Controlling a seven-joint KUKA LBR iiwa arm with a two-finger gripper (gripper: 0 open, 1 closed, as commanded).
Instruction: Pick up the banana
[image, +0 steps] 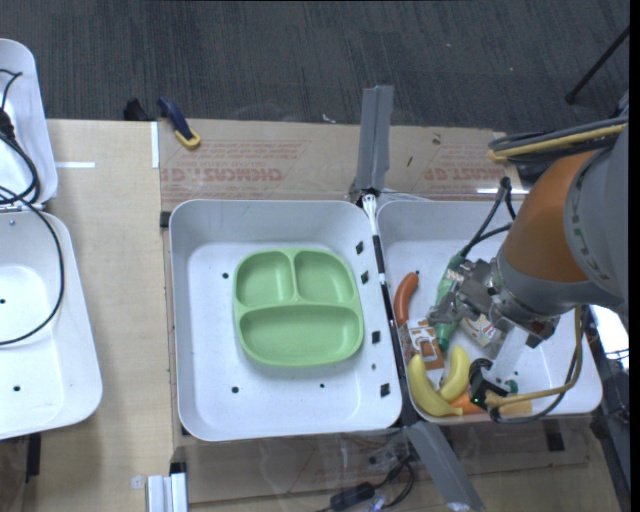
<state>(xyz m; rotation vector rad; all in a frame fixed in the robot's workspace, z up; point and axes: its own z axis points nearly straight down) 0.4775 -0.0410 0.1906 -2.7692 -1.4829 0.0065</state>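
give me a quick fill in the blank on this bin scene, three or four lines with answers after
1. The green divided plate lies in the ____ bin.
2. The plate has ____ compartments.
3. The bananas lie in the ____ bin, near its front edge.
4. The sausage beside the divider is ____ in colour.

Missing words: left; three; right; orange

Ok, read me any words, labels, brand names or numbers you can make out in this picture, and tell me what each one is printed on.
Faded red lettering on the brown cardboard sheet behind the two shallow white bins: printed upside down to this camera and too blurred to read for certain.
Small brown and white packet in the right bin beside the yellow banana: markings too small to read.
Nothing else bears legible text.
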